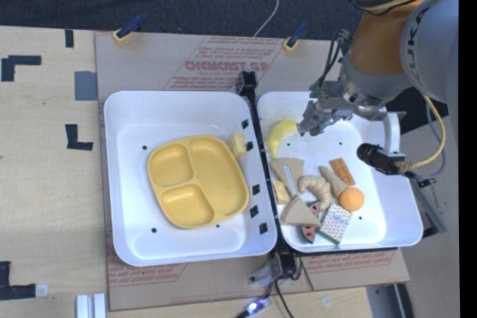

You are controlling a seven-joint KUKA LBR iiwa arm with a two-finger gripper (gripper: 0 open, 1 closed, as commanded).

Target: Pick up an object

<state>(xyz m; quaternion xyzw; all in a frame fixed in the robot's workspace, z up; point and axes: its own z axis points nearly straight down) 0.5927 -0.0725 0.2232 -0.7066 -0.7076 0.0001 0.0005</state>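
My gripper (311, 123) hangs over the back of the right bin (376, 234), just right of a pale yellow round object (281, 136) that lies against the bin's left wall. The dark fingers point down and to the left, with nothing visible between them. Nearer the front of the same bin lie an orange ball (350, 199), an orange stick (341, 171), a beige croissant-like piece (316, 188), a tan wedge (298, 213), a patterned small box (333, 223) and a yellow piece (280, 192).
The left bin (127, 123) holds a yellow divided plate (197, 181) and a small pale item (238, 144) by its right wall. A black divider (257, 153) runs between the bins. The arm's grey and orange body (387, 33) looms over the right bin's far side.
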